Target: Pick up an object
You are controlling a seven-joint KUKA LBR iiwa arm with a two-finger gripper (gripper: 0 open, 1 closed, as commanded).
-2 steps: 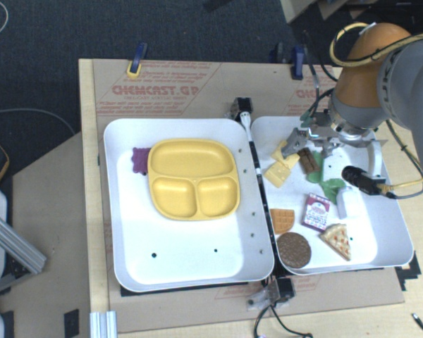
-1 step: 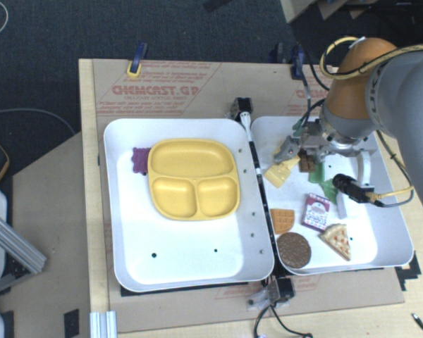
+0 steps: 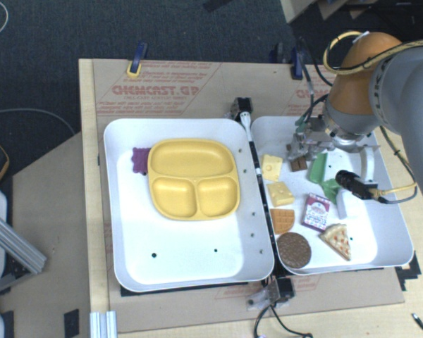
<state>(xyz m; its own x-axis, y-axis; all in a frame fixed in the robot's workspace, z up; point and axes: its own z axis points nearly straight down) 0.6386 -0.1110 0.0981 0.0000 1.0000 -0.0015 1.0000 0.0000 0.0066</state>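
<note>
I see the arm [image 3: 381, 76] reaching in from the right over the right bin [image 3: 391, 241]. The gripper [image 3: 304, 146] sits low at that bin's upper left, just above a small brown piece [image 3: 298, 164]; I cannot tell its state. Beside it lies a green item [image 3: 319, 167]. Cheese cubes [image 3: 272, 167], a cracker [image 3: 283, 220], a cookie [image 3: 294, 250], a pizza slice [image 3: 337, 240] and a packet [image 3: 316, 212] lie apart. The left bin [image 3: 127, 259] holds a yellow tray [image 3: 194, 177] and a purple piece [image 3: 140, 159].
</note>
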